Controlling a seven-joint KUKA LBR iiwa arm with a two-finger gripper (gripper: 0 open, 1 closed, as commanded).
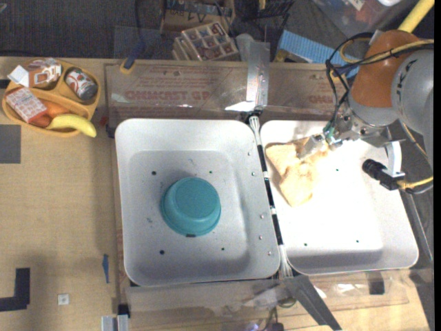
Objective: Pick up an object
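Teal and upside down, a bowl (191, 205) sits near the middle of the left bin (138, 140); nothing touches it. The right bin (358, 247) lies just beside, the two rims meeting along a seam down the middle of the bench. In the right bin's upper left part lies a pale yellow cloth (293, 174), crumpled, close to the seam; its lower lobe rests on the bin floor, and a thin upper corner stretches up and to the right.

The grey arm (413, 88) comes in from the right, its orange band (379, 71) above the wrist; the gripper (325, 142) is at the cloth's raised corner. That corner runs right to the fingertips and looks drawn taut toward them, so the fingers appear closed to a narrow pinch on the cloth's edge, though the tips are small and partly blurred. Most of the cloth is on the bin floor; only the corner is lifted.

Black cables (344, 50) loop above the wrist; a black fitting (377, 171) with a yellow cable hangs over the bin's right side.

Off the bins, at the bench's upper left, a yellow tray (14, 109) holds a banana (74, 123), small boxes and a can; a clear sheet with red lettering (179, 92) lies behind the left bin.
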